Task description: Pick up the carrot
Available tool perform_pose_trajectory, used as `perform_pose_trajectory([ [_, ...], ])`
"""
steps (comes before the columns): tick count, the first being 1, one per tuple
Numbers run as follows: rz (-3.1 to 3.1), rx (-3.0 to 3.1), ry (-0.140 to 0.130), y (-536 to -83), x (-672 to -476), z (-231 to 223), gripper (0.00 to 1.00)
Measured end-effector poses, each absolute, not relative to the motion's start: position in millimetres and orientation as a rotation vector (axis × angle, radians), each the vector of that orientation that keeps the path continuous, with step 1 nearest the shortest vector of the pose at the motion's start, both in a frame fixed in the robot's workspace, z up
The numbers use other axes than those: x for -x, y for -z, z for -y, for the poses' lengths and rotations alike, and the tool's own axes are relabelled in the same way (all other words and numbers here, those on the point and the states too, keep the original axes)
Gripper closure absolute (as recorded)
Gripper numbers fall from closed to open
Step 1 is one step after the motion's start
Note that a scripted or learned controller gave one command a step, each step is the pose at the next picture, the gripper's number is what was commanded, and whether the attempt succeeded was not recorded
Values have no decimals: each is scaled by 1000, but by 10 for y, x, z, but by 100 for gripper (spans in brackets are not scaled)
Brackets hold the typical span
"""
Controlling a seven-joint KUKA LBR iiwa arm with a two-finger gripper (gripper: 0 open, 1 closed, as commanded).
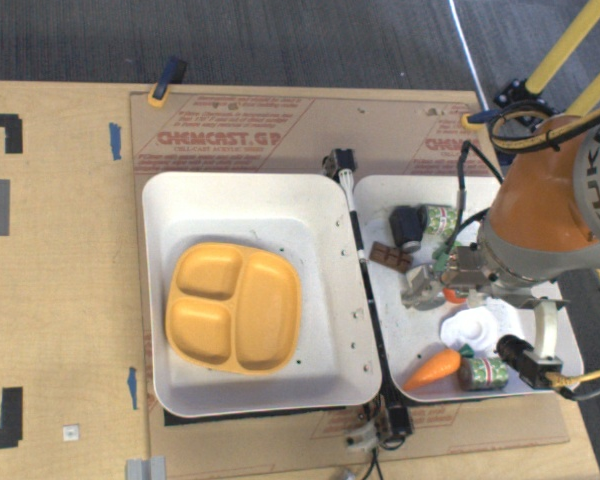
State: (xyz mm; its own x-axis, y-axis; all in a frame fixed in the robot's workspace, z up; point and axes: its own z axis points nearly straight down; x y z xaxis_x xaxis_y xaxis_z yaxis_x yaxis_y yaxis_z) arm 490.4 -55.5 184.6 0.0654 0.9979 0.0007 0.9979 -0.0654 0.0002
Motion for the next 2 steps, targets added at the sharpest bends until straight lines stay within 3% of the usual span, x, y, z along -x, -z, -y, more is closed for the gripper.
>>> perform_pose_trajectory([
  [1, 1943, 2474, 4, -868, -4805, 1008, 0],
  [2, 1945, 2482, 10, -992, -4830, 1019, 100],
])
